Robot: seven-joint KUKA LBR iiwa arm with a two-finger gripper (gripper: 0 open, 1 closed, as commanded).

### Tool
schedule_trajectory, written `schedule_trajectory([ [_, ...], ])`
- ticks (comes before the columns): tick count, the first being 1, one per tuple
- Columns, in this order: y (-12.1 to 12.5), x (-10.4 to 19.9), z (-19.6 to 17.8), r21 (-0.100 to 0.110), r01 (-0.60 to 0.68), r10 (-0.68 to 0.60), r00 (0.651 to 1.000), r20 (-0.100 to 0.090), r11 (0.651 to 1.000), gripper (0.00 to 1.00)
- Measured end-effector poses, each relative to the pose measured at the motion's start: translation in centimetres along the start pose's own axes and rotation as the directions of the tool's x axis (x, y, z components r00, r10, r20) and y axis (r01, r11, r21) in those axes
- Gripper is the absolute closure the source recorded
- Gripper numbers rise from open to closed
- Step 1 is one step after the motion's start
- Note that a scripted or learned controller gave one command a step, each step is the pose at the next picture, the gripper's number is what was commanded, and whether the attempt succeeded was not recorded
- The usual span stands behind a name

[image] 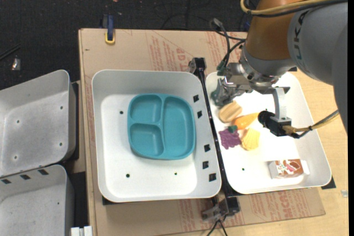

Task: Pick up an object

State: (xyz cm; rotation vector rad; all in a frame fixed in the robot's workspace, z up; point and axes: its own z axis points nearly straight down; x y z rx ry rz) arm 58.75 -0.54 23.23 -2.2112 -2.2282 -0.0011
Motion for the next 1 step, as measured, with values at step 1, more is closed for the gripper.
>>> schedule_trajectory([
  [1, -1.81, 5.95, -0.60, 0.001, 0.001, -0.001, 1.000, 0.000, 1.000, 1.00],
])
